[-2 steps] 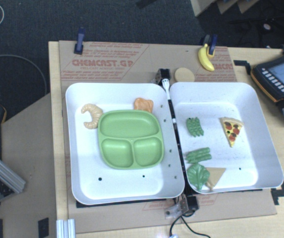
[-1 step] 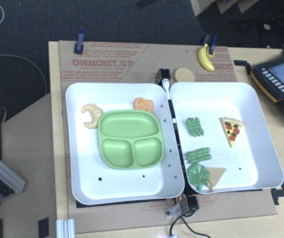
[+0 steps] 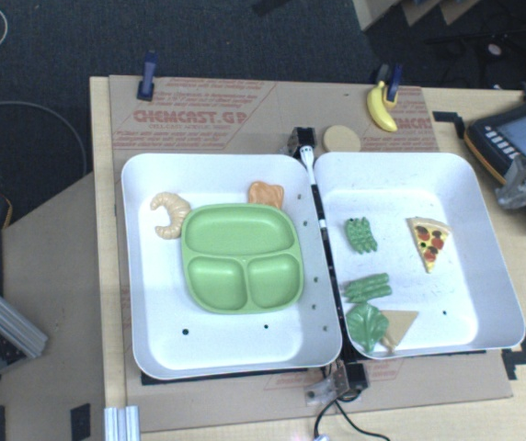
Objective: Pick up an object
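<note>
The left bin (image 3: pixel 143 246) holds a green divided plate (image 3: pixel 242 256) in its middle. A tan croissant (image 3: pixel 169 213) lies by the plate's upper left and a small orange food piece (image 3: pixel 266 194) sits at its top edge. In the right bin (image 3: pixel 484 246), a pizza slice (image 3: pixel 428 241) lies at the right. A green pod cluster (image 3: pixel 360 234) lies left of centre, a green bean bundle (image 3: pixel 367 288) lies below it, and a leafy green piece (image 3: pixel 366 325) touches a tan wedge (image 3: pixel 397 322) at the front.
A yellow banana (image 3: pixel 382 107) and a round tan disc (image 3: pixel 341 139) rest on the cardboard behind the bins. A black and orange handset (image 3: pixel 511 141) with a grey part lies at the right edge. Blue clamps (image 3: pixel 146 77) hold the board's back edge.
</note>
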Controlling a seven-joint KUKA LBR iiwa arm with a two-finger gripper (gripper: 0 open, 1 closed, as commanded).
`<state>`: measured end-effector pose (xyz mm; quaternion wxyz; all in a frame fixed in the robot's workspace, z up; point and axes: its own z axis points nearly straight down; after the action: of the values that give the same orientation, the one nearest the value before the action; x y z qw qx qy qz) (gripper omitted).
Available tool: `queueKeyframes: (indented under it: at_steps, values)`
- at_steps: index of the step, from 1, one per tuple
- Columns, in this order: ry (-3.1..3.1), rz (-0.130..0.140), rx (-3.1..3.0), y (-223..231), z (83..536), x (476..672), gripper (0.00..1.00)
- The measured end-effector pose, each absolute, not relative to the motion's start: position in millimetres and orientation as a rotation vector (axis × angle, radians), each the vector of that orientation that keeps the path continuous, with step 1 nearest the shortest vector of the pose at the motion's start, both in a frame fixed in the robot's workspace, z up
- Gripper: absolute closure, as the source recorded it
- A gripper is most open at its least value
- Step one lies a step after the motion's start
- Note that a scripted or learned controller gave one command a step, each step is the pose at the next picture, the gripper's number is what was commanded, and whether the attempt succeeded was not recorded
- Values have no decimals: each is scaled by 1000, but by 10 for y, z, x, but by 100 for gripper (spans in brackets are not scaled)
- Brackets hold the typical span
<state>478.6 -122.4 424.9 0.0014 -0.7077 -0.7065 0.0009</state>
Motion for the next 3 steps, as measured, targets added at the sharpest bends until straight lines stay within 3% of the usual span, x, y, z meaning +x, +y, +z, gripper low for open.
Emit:
queueKeyframes:
  at_steps: [1,2,3]
  values:
    - [-2232,-10,-2223,-719,5279,4801,100]
    - [-2221,1,-2220,-512,4192,4791,100]
    - [-2223,-4,-2223,217,4986,4795,100]
